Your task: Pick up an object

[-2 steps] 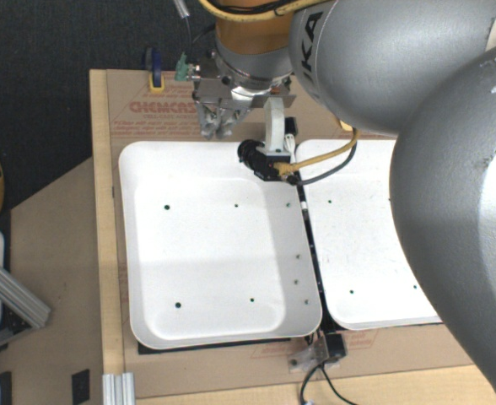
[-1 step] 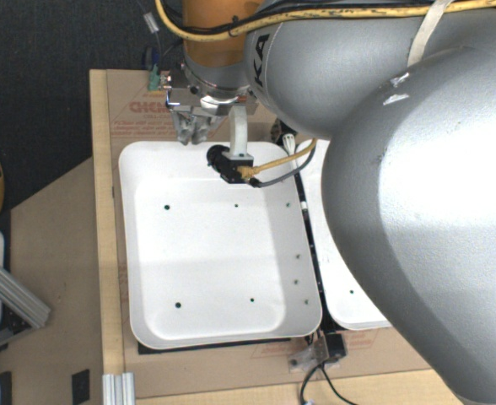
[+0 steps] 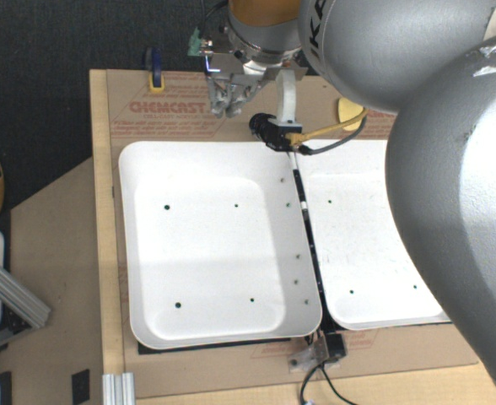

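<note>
Honestly, my gripper [image 3: 225, 99] hangs over the brown board [image 3: 172, 108], just beyond the far rim of the left bin [image 3: 128, 226], and points down. Whether it is apart or together I cannot tell from this slant, and I make out nothing clamped in it.

Outward from there, the left bin's floor lies toward the near side of the view from my gripper. What I see of it is plain white, with a few small dark dots that look like marks in the tray rather than loose things. The right bin [image 3: 358, 251] sits just beside it, and my own arm [image 3: 434, 142] covers much of its right side.

So I cannot tell where the object to pick lies. If there is one, I judge it sits under the arm's cover in the right bin, to the right of my gripper and nearer the view's front. Its long axis I cannot judge.

A blue and yellow clamp [image 3: 154, 67] grips the board's far edge, left of my gripper and apart from it. I take it for a fixture, not a target. I judge the pick not yet begun.
</note>
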Robot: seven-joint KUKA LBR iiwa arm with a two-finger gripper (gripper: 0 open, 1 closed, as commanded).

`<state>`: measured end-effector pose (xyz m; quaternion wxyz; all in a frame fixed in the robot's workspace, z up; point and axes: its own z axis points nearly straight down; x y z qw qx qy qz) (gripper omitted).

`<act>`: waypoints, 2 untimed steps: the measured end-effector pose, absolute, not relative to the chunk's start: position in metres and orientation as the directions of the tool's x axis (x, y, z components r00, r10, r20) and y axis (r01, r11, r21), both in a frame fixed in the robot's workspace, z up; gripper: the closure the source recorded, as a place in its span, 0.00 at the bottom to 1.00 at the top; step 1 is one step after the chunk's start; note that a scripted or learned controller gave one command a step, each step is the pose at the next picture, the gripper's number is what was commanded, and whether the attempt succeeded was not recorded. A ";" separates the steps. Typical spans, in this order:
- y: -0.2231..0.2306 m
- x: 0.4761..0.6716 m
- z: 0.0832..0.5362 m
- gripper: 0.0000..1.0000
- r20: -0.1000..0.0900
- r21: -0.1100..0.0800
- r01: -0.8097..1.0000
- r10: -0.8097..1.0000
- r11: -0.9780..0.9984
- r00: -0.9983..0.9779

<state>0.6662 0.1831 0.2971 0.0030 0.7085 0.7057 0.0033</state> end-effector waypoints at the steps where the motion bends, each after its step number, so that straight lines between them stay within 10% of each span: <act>1: 0.133 0.667 0.335 1.00 0.000 0.007 1.000 1.000 -0.004 0.004; 2: 0.208 0.664 0.267 1.00 0.001 -0.008 1.000 1.000 0.007 -0.007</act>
